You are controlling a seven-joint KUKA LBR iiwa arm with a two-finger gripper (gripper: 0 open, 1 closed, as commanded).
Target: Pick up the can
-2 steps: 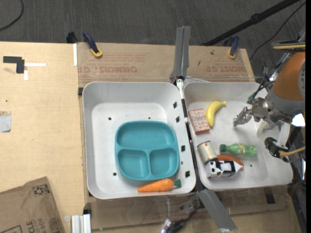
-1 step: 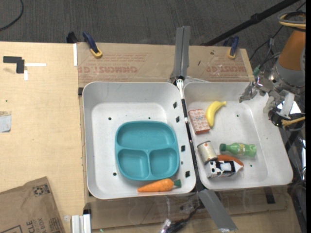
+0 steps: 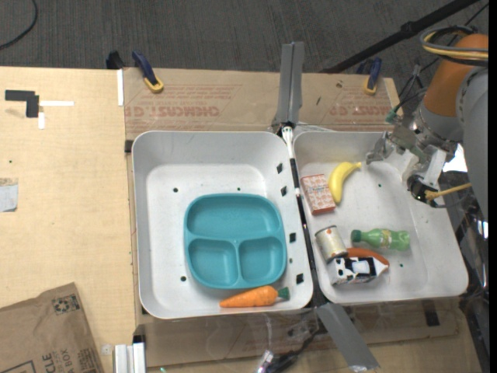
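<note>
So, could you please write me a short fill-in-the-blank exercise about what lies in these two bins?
1. The teal plate lies in the ____ bin.
2. The can lies in the same bin as the yellow ____.
3. The carrot lies just outside the plate's ____ edge.
4. The green bottle lies on its ____.

Missing words: left; banana; near; side

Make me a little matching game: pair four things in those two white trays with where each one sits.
Things:
1. banana
2. carrot
3. can
4. green bottle

Places:
A. left bin, in front of the teal plate
B. right bin, far end, beside the small red box
C. right bin, right of the can
D. right bin, near its left wall, behind the cow-patterned toy

Pairs: 1-B, 2-A, 3-D, 4-C
</note>
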